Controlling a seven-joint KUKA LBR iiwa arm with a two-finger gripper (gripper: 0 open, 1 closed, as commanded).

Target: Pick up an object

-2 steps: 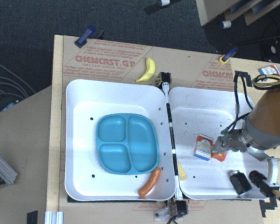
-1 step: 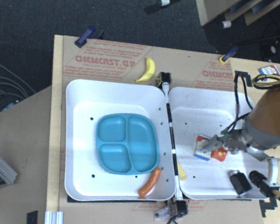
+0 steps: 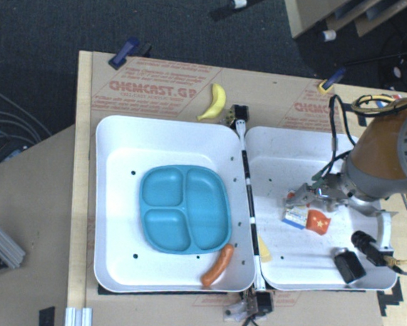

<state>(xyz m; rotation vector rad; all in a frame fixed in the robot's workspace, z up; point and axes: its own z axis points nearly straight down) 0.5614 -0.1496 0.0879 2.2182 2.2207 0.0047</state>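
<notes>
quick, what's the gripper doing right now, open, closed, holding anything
Gripper: cannot be told; it sits low in the right bin, beside a small red object.

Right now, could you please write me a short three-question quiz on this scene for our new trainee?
1. True or false: the hot dog lies in the left bin.
2. Where is the banana? A) on the blue plate B) on the board behind the bins C) in the right bin
3. Fill in: the gripper hovers beside a red ____.

Key: 1 true; 2 B; 3 block.
</notes>
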